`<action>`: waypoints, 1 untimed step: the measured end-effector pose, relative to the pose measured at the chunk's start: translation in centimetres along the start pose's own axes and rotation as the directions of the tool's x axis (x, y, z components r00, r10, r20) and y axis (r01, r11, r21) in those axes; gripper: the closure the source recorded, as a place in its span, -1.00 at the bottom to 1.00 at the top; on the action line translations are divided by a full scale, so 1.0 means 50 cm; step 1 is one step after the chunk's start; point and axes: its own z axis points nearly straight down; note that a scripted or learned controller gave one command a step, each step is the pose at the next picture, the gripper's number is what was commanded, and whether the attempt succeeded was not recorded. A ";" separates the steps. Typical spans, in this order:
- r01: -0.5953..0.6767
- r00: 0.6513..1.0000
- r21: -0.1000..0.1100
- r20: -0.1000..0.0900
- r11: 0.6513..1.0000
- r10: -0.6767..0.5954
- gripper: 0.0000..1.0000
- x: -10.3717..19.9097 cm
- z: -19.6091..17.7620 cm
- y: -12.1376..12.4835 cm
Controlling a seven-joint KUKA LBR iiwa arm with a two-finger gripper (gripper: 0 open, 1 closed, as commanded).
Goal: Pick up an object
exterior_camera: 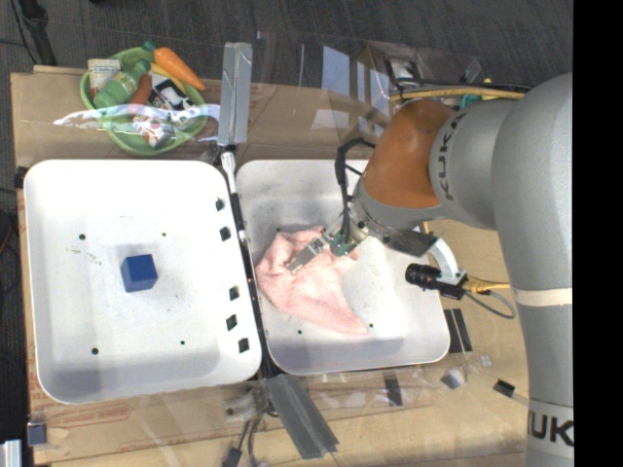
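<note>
Here, two shallow white bins are seen side by side on the bench. In the left bin (58,290) a small blue cube (139,271) is set on the floor, well apart from the walls. In the right bin (428,343) a crumpled pink cloth (307,290) is spread across the left and middle of the floor. The gripper (316,251) is lowered onto the upper part of the cloth, with the grey arm (506,163) and its orange band (404,159) reaching in above it; whether its jaws are parted or closed on the fabric cannot be told. Behind the left bin, a green bowl (131,139) of toy food, with a carrot (175,64) on top, is placed on the bench.
</note>
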 end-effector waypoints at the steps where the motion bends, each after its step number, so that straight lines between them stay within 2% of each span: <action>1: 0.124 0.992 -0.001 0.003 0.992 -0.124 -1.00 -0.088 -0.002 0.001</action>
